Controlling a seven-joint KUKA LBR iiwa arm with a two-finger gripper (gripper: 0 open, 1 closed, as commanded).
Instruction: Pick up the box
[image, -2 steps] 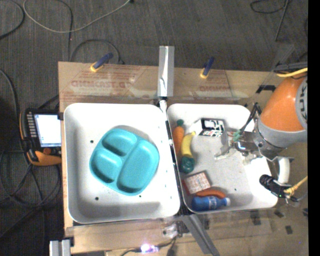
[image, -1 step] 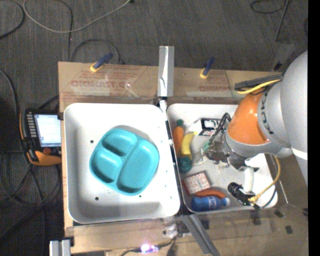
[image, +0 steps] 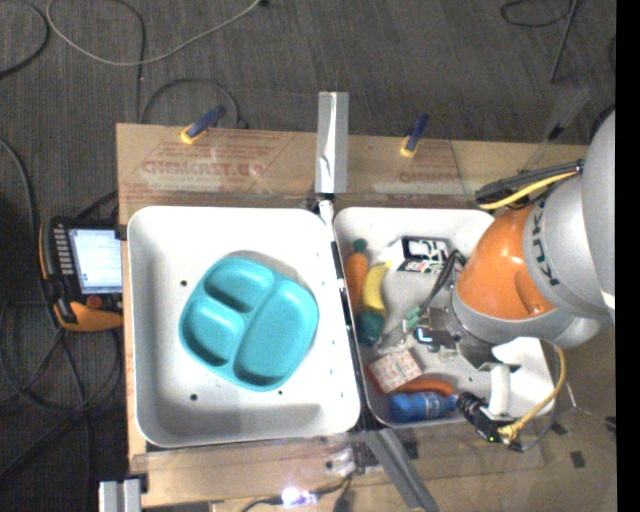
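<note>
Honestly, the whole thing comes down to where the box (image: 397, 369) sits relative to the gripper (image: 432, 332). I'm watching from the overhead cam: the small reddish patterned box lies flat in the right bin (image: 536, 381), toward the near wall, just above the blue bottle (image: 418, 406). The gripper hangs near it, up and to the right in the picture, mostly tucked under the orange wrist band (image: 505, 265), so I can't tell what state it's in. The box looks rotated, long axis running diagonally. My guess: the arm needs a short shift down-left and a wrist twist. The teal tray (image: 250, 320) in the left bin (image: 150, 300) doesn't matter.
</note>
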